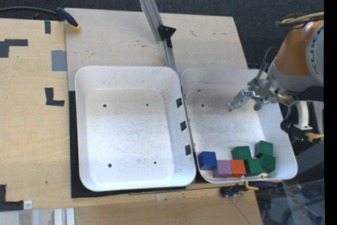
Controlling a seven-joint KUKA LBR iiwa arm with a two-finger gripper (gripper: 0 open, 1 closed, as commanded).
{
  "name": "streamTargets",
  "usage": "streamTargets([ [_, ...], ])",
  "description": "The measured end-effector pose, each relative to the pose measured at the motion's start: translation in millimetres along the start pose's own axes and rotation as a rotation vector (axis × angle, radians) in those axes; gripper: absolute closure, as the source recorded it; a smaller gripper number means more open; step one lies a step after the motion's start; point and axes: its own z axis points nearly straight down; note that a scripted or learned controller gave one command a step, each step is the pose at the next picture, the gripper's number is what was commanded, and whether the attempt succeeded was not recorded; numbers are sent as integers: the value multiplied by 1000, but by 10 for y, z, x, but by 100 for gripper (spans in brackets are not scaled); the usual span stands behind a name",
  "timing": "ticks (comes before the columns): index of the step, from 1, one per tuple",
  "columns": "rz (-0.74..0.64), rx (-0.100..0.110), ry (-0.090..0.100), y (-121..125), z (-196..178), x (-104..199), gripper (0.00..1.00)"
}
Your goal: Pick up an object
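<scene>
Small blocks lie along the front edge of the right bin (210,87): a blue block (207,159), a purple block (224,167), an orange block (238,167) and several green blocks (256,156). My gripper (244,101) hangs over the middle right of that bin, well behind the blocks, with its metal fingers spread and nothing between them. The grey arm with its orange band (297,50) reaches in from the right.
The left bin (87,113) sits beside the right one on the wooden bench. A slanted metal rail (147,0) runs down from the top to the gap between the bins. A blue and yellow clamp (68,17) lies at the back left.
</scene>
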Motion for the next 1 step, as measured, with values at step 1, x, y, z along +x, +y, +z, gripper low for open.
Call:
streamTargets([
  [1,-1,0,0,-11,543,11,0],
])
